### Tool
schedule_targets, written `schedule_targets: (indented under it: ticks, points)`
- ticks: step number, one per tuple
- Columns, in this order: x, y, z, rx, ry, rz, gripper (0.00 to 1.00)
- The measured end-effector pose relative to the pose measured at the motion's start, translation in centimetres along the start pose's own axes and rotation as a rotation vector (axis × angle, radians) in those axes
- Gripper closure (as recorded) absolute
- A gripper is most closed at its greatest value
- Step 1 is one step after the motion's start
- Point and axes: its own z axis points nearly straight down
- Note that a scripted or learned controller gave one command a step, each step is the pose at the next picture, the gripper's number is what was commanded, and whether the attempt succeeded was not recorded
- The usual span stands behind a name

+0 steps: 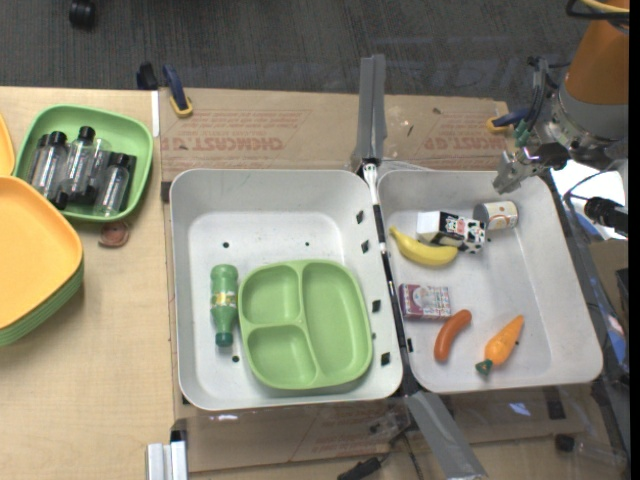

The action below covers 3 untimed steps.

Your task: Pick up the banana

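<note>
The banana (424, 249) lies in the right bin (575, 298), in its upper left part, close to the wall it shares with the left bin (185, 268). Its long axis runs roughly left to right across the view, dipping a little toward the right, with the curve bowing downward. Its right end sits just beside a small black-and-white carton (460, 230), perhaps touching it; a pale little can (498, 215) lies further right. Below it, apart from it, are a pink box (425, 301), a red sausage (451, 335) and a toy carrot (502, 342).

The gripper (512, 171) hangs at the upper right corner of that bin, about over its far rim. From there the banana lies toward the left and nearer the camera, well apart, past the can and the carton. Whether the jaws are open or closed cannot be told from this view; nothing is seen held in them.

I judge the pick as not yet begun: the arm would have to travel left and forward, then descend. A grip across the banana's short width, near its middle or left half, looks best, since that keeps clear of the carton crowding its right end

The left bin holds a green divided tray (303, 323) and a green bottle (224, 303), neither in the way
</note>
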Motion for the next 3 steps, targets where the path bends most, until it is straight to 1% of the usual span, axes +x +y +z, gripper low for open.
schedule_targets:
  ticks: [1, 2, 3]
  points:
    - [-2.4, 1.0, 10.3, -0.003, -0.001, 0.168, 1.0]
    - [2.0, -1.0, 9.5, 0.003, 0.002, 0.37, 1.0]
    - [-0.7, 1.4, 9.5, 0.0, -0.001, 0.252, 1.0]
